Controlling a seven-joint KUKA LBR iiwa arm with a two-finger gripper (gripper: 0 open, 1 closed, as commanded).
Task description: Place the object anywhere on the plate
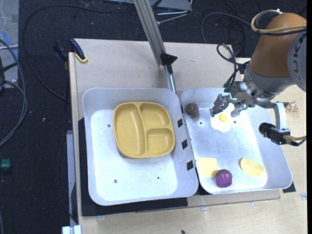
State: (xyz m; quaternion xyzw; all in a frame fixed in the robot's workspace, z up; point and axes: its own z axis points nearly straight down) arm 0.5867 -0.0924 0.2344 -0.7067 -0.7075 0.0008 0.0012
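the arm [280, 48] came in from the upper right of the frame, its orange band showing above the wrist, and its gripper [225, 108] hung low over the upper part of the right bin [273, 179]. the fingers stood parted, one on each side of the upper edge of a fried egg toy [222, 122], with nothing clamped between them. whether the tips touched the egg could not be told from this slant.

the fried egg toy, white with a yellow yolk, lay flat on the floor of the right bin, just below the gripper. a small brown lump [192, 110] sat near the bin's upper left corner, to the left of the egg. toward the lower edge of the same bin lay a pale yellow square slice [206, 166], a purple round piece [224, 178] just beside its lower right corner, and a yellow oval piece [252, 167] further right, apart from the others.

the yellow plate [144, 129], divided into three compartments, sat in the upper middle of the left bin [97, 179], well apart from the egg.
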